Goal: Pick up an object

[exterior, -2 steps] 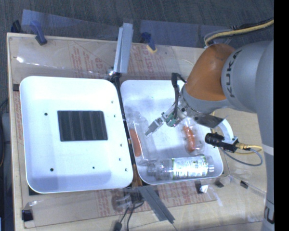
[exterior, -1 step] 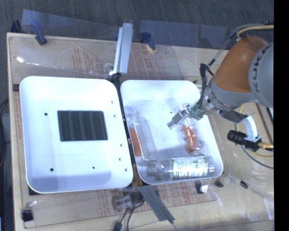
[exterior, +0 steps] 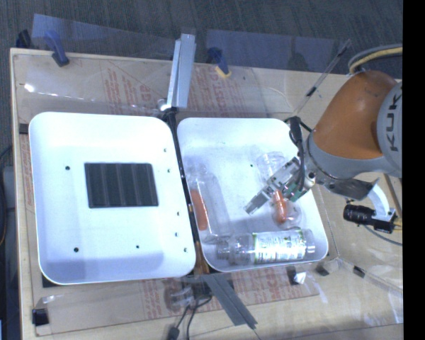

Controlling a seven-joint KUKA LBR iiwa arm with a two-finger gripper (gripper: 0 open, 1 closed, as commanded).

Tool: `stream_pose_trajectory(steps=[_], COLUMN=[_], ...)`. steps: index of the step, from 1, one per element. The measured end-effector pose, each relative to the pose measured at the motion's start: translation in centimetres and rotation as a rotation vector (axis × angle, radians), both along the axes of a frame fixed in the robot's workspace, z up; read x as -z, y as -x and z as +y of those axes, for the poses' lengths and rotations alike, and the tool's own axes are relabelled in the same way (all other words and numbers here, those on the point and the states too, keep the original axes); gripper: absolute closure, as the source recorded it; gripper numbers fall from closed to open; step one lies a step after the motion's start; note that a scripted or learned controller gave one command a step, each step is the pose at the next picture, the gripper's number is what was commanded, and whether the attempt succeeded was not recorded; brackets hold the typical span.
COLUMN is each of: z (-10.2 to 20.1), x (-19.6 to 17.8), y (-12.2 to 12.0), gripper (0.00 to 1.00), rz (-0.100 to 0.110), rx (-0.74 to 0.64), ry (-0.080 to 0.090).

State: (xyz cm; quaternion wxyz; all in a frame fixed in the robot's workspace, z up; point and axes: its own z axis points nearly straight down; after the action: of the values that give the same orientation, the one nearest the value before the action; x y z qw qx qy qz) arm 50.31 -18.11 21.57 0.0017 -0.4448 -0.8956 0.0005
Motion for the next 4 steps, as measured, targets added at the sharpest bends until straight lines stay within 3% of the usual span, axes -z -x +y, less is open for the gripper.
stream_pose_trajectory(steps=[1,2,3,4], z=[2.7,-2.5,-3.0,-2.9], x=[8.3,7.5,2.6,4.8], y=[1.0,-3.0,-3.2,-7.0], gripper=[0.0,0.0,0.0,0.0], rz=[-0.044,-0.005,-0.003,-0.002], rx=[-0.097,0.085,0.12,0.084], ry=[0.011,0.002,0.001,0.001])
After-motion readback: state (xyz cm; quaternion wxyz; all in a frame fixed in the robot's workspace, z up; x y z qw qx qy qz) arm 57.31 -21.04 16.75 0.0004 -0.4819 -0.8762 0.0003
